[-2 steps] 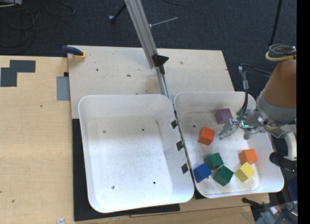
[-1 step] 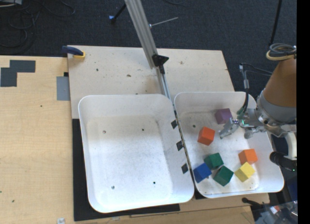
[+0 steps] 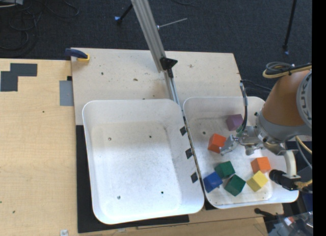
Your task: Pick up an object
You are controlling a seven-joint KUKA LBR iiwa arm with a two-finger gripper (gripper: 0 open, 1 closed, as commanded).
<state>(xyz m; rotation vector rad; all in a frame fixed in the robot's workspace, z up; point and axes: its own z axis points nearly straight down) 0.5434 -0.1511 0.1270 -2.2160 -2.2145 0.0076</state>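
Observation:
The right bin (image 3: 204,108) holds several small blocks. A purple block (image 3: 234,122) lies near the back, a red-orange block (image 3: 217,142) sits mid-bin, and an orange block (image 3: 260,164) is toward the right. Two green blocks (image 3: 224,169) (image 3: 235,184), a blue block (image 3: 212,181) and a yellow block (image 3: 257,181) cluster at the front. My gripper (image 3: 238,143) hangs low over the bin, just right of the red-orange block and below the purple one. Its fingers look spread, with nothing visible between them.
The left bin (image 3: 102,112) sits beside the right one, with black clips on the shared wall (image 3: 187,151). A slanted metal bar (image 3: 150,28) rises behind the bins. The arm's orange band (image 3: 285,97) fills the right side.

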